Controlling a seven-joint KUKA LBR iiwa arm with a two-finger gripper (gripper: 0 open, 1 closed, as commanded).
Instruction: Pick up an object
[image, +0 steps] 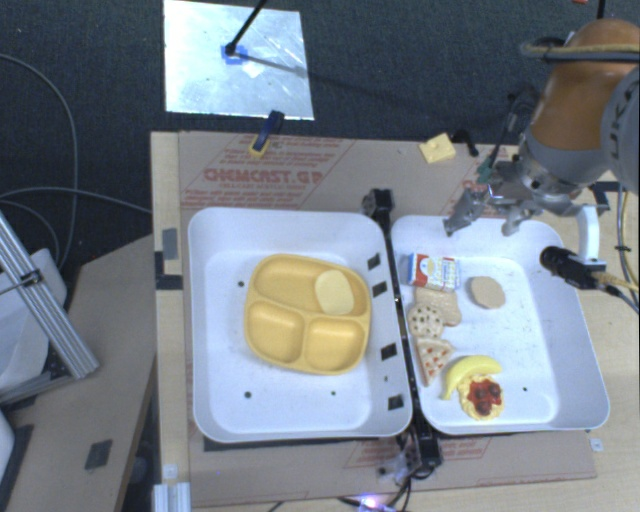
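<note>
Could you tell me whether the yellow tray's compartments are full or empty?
Mostly empty: the yellow tray holds one pale round piece in its upper right compartment.

The right bin (560, 330) holds a small carton (432, 270), a round cookie (487, 292), 2 crackers (430, 322), a pizza slice (434, 356), a banana (466, 369) and a red-topped pastry (482, 398), all lying flat.

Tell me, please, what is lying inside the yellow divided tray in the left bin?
The yellow tray holds one pale yellow oval piece in its upper right compartment. Nothing else shows in its compartments; whatever lies beneath the tray is covered.
</note>
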